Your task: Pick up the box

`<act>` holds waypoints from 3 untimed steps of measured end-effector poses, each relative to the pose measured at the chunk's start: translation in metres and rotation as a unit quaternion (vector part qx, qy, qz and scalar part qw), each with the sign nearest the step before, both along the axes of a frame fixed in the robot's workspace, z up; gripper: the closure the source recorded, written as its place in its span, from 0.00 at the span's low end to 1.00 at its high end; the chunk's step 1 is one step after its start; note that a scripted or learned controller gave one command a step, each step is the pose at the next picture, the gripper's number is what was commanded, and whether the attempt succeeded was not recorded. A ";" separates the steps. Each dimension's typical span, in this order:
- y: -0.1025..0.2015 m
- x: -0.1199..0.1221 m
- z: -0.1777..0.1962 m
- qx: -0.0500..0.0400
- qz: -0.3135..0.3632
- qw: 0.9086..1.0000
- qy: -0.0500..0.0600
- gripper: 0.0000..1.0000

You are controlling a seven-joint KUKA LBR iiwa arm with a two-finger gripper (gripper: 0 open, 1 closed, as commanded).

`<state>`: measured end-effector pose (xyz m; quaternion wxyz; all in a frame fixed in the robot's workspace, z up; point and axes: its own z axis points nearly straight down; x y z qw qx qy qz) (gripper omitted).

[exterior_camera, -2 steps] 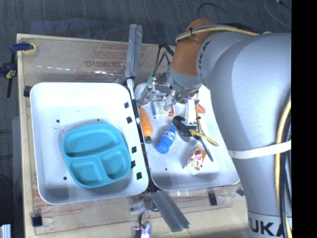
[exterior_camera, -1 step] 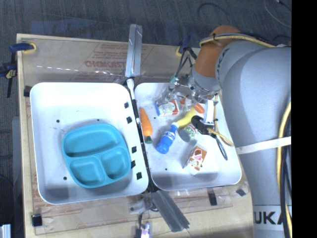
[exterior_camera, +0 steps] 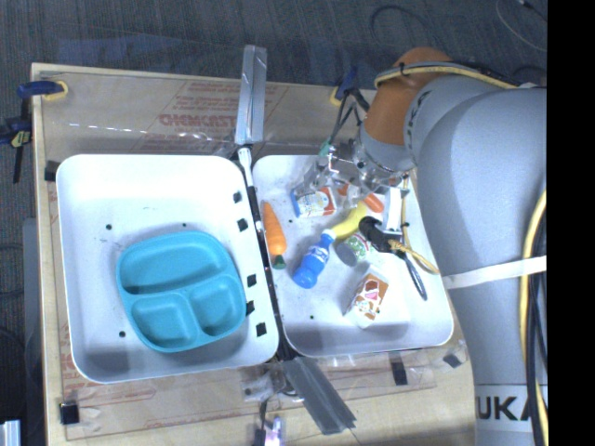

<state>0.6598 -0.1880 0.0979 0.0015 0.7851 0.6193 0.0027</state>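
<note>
The desk point(exterior_camera: 139, 100) carries two shallow white bins side by side. The left bin point(exterior_camera: 84, 193) holds a blue divided tray point(exterior_camera: 181, 289), lying flat with its three compartments facing up.

The right bin point(exterior_camera: 423, 319) holds the clutter. The box point(exterior_camera: 369, 300), a small carton with a red and white printed face, lies on its side in the near right part of this bin, well apart from the hand. Its long axis runs on a slant, from the near left up toward the far right. A blue bottle point(exterior_camera: 313, 261) lies just left of it, tilted along much the same slant, with its cap end toward the far right. An orange carrot point(exterior_camera: 273, 229) lies along the bin's left wall, with its green end toward the near side. A yellow banana point(exterior_camera: 349, 221) lies near the middle, beside a dark-handled tool point(exterior_camera: 395, 249).

The hand point(exterior_camera: 346, 167) hangs at the far side of the right bin, over a small printed packet point(exterior_camera: 311, 202). Whether it is open or closed cannot be told.
</note>
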 end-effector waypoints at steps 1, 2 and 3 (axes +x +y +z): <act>-0.001 0.002 0.014 -0.003 0.003 1.000 -0.003 1.00; -0.001 0.002 0.014 -0.002 0.003 1.000 -0.002 0.00; 0.007 0.000 0.001 -0.002 0.000 1.000 -0.001 0.00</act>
